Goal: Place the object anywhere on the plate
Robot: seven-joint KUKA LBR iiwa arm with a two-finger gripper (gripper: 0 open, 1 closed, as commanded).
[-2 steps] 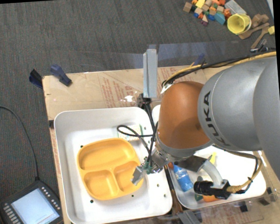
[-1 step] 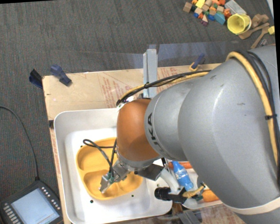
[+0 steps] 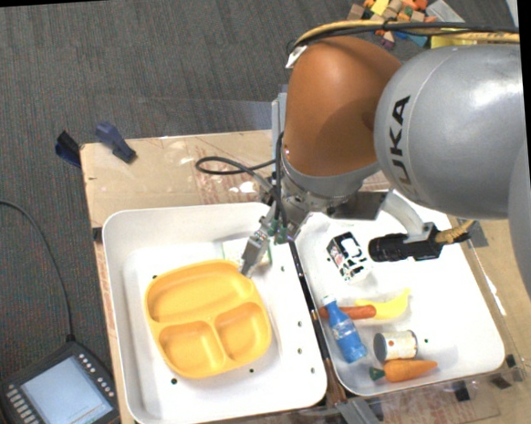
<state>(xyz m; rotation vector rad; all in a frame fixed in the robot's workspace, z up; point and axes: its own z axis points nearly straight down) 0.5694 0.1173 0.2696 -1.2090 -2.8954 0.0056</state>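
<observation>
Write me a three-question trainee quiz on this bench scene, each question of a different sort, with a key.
1. True or false: the yellow plate lies in the bin on the view's right.
2. Multiple choice: the gripper is A) directly above the carrot; B) by the plate's far right corner, over the left bin; C) outside both bins.
3. Fill in: the plate is divided into ___ compartments.
Key: 1 false; 2 B; 3 three.
</observation>
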